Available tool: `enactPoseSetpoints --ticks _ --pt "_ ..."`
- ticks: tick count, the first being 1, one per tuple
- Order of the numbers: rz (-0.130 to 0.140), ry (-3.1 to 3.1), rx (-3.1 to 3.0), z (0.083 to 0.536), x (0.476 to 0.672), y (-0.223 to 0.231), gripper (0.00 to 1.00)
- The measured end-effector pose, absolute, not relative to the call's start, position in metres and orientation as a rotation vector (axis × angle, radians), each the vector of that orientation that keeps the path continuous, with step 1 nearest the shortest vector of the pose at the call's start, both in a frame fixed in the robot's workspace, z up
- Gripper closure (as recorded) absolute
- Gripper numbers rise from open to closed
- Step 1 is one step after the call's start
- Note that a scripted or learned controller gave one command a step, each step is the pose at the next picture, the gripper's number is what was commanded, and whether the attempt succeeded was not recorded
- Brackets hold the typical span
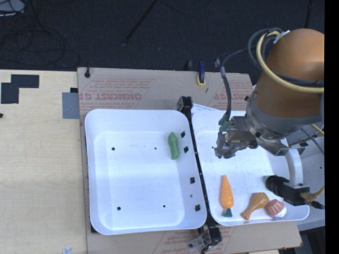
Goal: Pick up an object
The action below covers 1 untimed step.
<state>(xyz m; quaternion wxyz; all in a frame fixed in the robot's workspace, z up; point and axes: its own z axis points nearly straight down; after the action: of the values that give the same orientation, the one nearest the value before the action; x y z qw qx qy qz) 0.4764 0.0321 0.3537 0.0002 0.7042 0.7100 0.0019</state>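
Nothing lifted yet. Hand over right bin, grip state unclear. Carrot at 6 o'clock, untouched. Descent, grasp, lift remain.

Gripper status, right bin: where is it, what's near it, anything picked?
Gripper over right bin, upper part. Carrot, drumstick, pink toy lying near the front wall, apart from it. Green pickle in left bin. Nothing blocking.

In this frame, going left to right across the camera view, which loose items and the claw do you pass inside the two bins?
Green pickle-like piece in the left bin → the claw and orange carrot, about level, in the right bin → tan drumstick → pink piece.
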Motion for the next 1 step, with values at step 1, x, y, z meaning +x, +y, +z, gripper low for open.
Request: enactPoseSetpoints --ticks 1 --pt "-0.021 2.216 2.240 0.2248 0.4724 -0.0648 1.00"
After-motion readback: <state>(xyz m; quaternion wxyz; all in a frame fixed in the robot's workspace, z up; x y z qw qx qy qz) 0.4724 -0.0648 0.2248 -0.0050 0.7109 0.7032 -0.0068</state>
